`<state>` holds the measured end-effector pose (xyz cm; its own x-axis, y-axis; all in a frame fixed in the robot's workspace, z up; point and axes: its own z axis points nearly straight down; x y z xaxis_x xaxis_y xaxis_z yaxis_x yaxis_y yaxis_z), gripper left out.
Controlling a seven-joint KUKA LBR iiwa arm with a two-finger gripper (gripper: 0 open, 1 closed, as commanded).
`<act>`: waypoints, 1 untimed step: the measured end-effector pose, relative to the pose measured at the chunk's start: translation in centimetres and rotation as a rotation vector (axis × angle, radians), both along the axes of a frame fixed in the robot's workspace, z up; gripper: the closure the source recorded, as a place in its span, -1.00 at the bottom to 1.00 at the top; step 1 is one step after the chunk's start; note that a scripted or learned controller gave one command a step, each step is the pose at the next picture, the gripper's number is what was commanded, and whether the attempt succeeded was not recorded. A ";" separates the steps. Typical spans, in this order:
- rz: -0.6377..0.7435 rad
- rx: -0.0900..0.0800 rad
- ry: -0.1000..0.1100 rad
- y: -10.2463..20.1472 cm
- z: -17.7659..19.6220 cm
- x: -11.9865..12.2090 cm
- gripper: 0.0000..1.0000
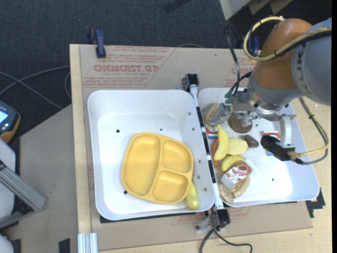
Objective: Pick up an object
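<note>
A: Arm pose?
B: Arm (295,51) comes in from the right, orange band up top, wrist bent down over the back of the right bin (295,186). Gripper (239,121) hangs low above a brown round object (240,124). Can't tell the fingers' state; wrist hides them.

A: Pickable things?
B: Clustered at the right bin's left side: banana (222,143), pale yellow piece (236,145), wrapped snack packet (235,177). Packet print too small to read.

A: Other writing?
B: Brown board (126,67) under the bins reads "CHEMCAST" in red.

A: Left bin?
B: Left bin (105,115) holds a yellow divided tray (157,166), small yellow item (192,196) at its corner. Dark carpet (52,15) around the bench.
</note>
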<state>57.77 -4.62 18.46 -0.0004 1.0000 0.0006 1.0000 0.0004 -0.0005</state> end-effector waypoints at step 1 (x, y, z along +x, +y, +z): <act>-0.005 -0.004 -0.003 -6.3 0.0 0.7 -1.00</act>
<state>58.51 -10.95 18.43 0.0050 1.0000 -0.0038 1.0000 -0.0050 0.0026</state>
